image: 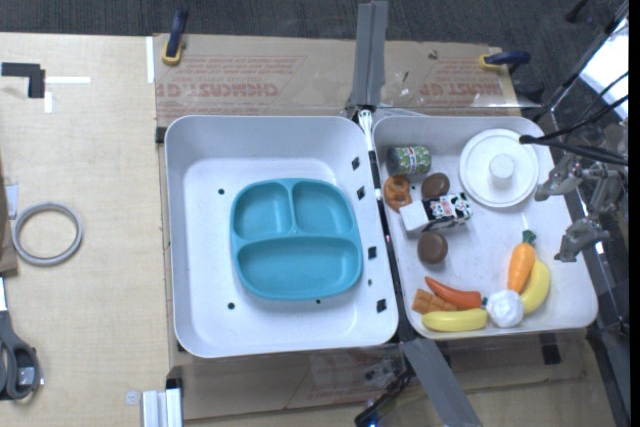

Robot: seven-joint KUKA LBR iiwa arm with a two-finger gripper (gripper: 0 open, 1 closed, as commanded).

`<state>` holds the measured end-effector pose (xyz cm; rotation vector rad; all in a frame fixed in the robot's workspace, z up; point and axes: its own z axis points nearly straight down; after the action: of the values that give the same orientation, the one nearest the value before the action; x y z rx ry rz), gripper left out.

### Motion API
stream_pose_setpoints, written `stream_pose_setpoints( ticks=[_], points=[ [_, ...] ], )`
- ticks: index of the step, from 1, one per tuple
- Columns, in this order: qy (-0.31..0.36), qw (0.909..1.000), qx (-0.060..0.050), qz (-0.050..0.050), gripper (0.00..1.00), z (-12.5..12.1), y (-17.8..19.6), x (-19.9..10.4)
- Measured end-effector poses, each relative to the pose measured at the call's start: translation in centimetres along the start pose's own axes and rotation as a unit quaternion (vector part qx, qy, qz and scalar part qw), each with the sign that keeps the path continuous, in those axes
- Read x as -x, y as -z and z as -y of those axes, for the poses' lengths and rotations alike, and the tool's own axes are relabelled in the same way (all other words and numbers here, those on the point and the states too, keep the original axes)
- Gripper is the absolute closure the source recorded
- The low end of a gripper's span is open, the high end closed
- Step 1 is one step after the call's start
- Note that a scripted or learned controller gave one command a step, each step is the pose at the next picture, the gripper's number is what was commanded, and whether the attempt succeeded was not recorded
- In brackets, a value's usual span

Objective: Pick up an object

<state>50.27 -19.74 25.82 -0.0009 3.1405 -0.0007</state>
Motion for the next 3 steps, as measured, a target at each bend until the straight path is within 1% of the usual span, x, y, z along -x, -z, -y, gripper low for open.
stream_pose_setpoints(
  ticks=[1, 2, 3],
  points=[
    [-0.016, 0.9999, 0.000, -0.001, 0.00, 2.4, -12.5, 1.2],
    [-0.028, 0.9996, 0.000, -0.001, 0.00, 2.3, -16.7, -0.1],
    [0.023, 0.9997, 0.000, 0.000, 0.00, -3.2, -16.7, 2.3]
  ],
)
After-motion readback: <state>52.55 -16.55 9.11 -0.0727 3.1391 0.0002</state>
